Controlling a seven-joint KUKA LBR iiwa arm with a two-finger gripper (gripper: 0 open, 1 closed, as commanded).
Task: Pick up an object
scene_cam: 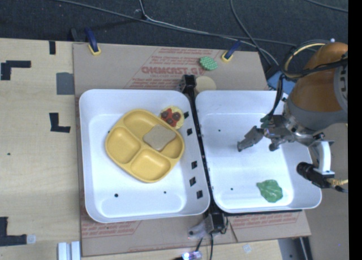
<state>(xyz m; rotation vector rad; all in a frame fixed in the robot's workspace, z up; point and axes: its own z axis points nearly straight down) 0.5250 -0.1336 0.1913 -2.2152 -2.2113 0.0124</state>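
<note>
Yellow plastic catches our eye first — a sectioned tray (144, 144) lies in the left bin (93, 157), holding a tan slice (159, 137), with a small red-and-dark item (171, 117) at its upper edge. In the right bin (237, 106) we see the claw (259, 141) hovering, fingers spread and gripping nothing — a green lump (270, 190) lies near the bin's lower right corner, apart from it.

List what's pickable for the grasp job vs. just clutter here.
Job:
- tool, over the right bin
- green lump, right bin
- yellow divided tray, left bin
- tan square on the tray
- red bits at the tray's edge

Clutter:
- green dotted piece on the cardboard
- blue clamps
- cables
</note>
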